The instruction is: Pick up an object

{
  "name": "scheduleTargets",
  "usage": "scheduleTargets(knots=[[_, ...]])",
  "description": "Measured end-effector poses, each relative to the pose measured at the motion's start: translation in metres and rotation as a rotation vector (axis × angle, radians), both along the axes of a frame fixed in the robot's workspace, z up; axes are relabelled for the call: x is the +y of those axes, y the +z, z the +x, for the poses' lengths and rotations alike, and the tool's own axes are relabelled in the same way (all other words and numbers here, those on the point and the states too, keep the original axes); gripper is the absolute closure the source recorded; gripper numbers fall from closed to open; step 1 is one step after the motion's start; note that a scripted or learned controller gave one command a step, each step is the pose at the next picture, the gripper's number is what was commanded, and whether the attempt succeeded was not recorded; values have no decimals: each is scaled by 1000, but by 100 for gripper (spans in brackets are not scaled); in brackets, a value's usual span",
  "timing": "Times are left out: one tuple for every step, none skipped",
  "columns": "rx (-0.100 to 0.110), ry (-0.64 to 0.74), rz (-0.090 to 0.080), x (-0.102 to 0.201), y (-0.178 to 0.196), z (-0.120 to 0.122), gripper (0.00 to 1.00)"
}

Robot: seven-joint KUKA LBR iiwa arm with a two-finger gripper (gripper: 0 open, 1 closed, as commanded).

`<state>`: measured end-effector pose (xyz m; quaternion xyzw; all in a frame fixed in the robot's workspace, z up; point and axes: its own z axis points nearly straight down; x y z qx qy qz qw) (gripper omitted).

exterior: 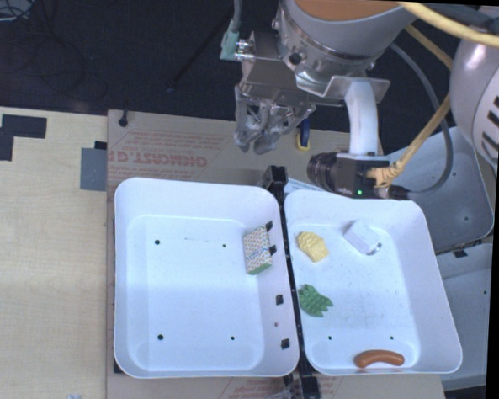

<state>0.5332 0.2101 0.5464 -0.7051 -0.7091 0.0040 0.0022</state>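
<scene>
So the gripper [264, 136] hangs above the far edge of the bench, past the back rims of both bins, and nothing is between its fingers. Honestly can't tell if they're spread or pressed together, it's a blurry clump from this angle.

The left bin [140, 331] has one thing: a small patterned sponge block [259, 250] leaning right up against its right wall, so that side is tight. Loads of bare floor around it otherwise.

The right bin [435, 273] holds a yellow corn-like piece [312, 245], a white block [362, 238] near the back, a green leafy piece [314, 300] in the middle and a sausage [379, 359] close to the front rim. All well apart.
</scene>
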Motion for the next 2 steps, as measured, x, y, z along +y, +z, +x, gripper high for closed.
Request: scheduleTargets(knots=[[0, -3, 0, 15, -32, -33, 100], [-6, -5, 1, 33, -20, -20, 100]])
